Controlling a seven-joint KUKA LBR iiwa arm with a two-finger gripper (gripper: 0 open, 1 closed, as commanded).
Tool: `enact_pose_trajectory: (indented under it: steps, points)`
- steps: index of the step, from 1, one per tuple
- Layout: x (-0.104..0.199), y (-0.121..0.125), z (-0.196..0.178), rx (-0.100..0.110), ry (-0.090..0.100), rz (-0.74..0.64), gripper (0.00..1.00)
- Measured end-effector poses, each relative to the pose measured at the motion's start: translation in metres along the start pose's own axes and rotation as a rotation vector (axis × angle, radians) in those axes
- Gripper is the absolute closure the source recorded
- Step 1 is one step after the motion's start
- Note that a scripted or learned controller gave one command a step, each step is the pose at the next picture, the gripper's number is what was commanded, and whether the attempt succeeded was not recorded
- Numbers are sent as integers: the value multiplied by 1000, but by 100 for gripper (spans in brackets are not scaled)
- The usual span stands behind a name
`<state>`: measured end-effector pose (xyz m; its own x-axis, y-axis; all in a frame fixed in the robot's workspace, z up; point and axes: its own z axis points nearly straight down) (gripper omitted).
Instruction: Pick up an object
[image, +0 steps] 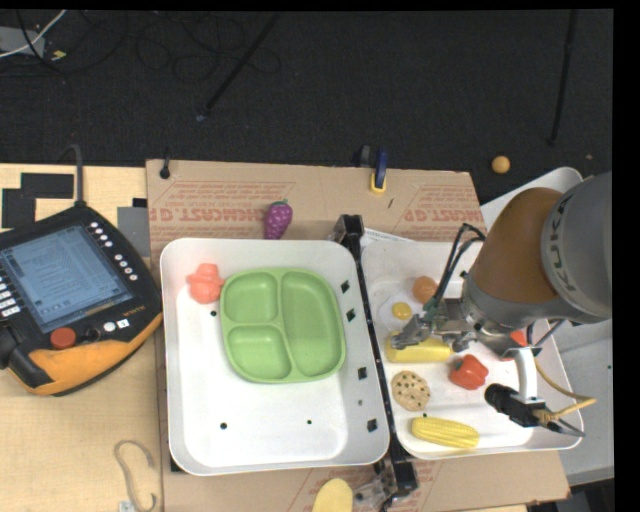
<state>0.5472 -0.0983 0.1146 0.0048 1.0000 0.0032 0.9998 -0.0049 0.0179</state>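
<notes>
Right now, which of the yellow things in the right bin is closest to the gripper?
The long yellow piece lying right at the gripper, above the cookie. The corn lies farther off, at the bin's near edge.

We take the green divided plate in the left white bin as our landmark. Just left of it we see a pink toy, above it a purple grape cluster on the cardboard sheet. Far left we see a teach pendant; below the plate, past the bin's edge, a yellow lemon-like thing.
</notes>
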Motion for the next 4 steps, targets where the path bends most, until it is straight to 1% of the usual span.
enact_pose_trajectory:
  steps: [1, 2, 3, 4]
  points:
    - [-6, -1, -10, 3, -7, 9, 100]
    - [-3, -4, -53, 19, -3, -5, 100]
    - [0, -7, -96, 17, -3, -4, 100]
    - [-1, -6, -114, 18, -2, -5, 100]
